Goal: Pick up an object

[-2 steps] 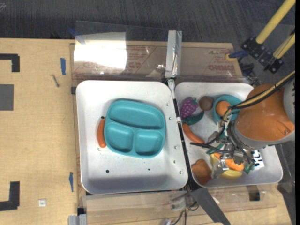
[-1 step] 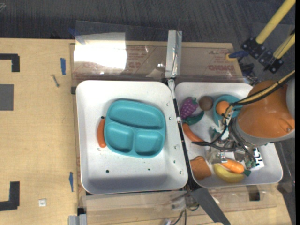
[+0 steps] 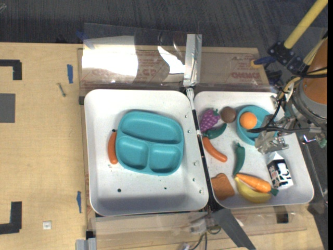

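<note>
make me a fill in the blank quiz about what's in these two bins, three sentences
The teal divided tray lies in the ____ bin.
The orange sits in a ____ bowl.
The carrot lies on top of the ____.
Missing words: left; teal; banana

Dark grey carpeted floor (image 3: 156, 4) seen along top. Light wooden bench top (image 3: 36, 139) seen at left, marked with black angle marks (image 3: 13, 69), grey square patch (image 3: 6, 108), blue tape bits (image 3: 69, 73). Brown cardboard panel (image 3: 223, 66) laid behind bins, covered by clear plastic sheet (image 3: 130, 59) with strong glare. Silver tape strip (image 3: 192, 59) run down middle. Yellow pole (image 3: 309, 17) seen at top right.
</note>
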Robot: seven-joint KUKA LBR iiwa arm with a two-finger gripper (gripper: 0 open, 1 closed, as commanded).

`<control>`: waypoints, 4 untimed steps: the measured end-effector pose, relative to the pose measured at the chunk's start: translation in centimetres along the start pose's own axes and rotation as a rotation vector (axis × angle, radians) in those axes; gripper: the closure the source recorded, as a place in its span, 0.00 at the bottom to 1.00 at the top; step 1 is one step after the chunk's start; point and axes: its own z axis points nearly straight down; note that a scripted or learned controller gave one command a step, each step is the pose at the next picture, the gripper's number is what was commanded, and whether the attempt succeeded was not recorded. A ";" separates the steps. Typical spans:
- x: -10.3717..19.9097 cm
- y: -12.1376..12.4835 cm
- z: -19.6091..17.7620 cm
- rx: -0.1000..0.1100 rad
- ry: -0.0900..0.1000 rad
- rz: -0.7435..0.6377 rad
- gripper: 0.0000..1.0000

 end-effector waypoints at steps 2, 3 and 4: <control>-11.7 5.6 6.1 -0.006 0.008 0.156 1.00; -17.0 4.6 3.4 -0.004 0.003 0.101 1.00; -17.2 4.6 2.0 -0.004 -0.009 0.103 1.00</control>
